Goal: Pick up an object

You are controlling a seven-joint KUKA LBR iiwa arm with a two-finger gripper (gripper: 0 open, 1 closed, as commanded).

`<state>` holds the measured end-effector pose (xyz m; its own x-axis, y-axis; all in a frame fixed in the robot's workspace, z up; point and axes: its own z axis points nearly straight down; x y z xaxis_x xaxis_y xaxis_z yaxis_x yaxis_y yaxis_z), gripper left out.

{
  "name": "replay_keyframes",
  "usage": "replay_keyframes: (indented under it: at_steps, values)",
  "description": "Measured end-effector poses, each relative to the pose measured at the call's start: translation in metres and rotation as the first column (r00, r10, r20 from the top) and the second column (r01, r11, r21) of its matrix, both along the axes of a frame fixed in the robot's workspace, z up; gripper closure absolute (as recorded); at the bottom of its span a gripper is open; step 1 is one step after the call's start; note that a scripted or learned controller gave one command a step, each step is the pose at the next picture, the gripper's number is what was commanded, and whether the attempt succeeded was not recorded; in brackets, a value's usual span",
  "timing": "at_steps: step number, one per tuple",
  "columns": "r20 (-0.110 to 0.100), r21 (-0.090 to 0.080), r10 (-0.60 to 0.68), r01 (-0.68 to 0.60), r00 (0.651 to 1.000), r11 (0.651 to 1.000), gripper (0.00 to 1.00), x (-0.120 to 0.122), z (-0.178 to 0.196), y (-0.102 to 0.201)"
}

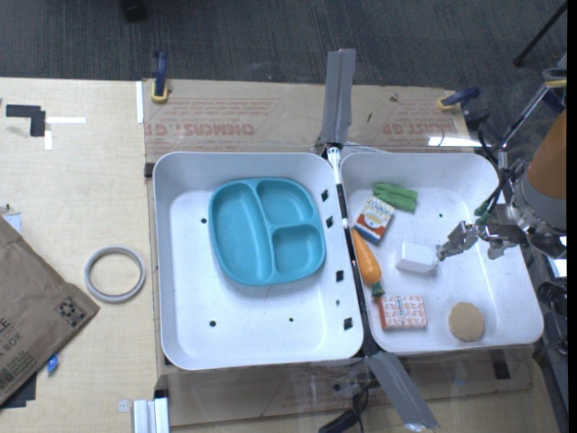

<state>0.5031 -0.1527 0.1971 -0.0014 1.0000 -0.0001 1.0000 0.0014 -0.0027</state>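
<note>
The right bin (505, 336) holds several objects: a green pea pod (395, 195), a small orange and white carton (376, 217), a carrot (365, 260), a white block (416, 258), a red patterned box (403, 312) and a round tan cookie (467, 321). My gripper (475, 244) hangs over the right part of this bin, just right of the white block. It is open, with nothing between its fingers. One fingertip (451, 244) points toward the white block without touching it.
The left bin (180, 332) holds a blue divided plate (268, 231). A roll of tape (114, 271) and a cardboard box (32, 318) lie on the bench to the left. A grey divider (341, 88) rises behind the bins, with clamps (160, 75) at the back.
</note>
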Motion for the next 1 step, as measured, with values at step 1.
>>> replay_keyframes:
  at_steps: [1]
  values:
    - [0.000, 0.000, 0.023, -0.023, 1.000, 1.000, 0.00, 0.1055, -0.0839, 0.0248]
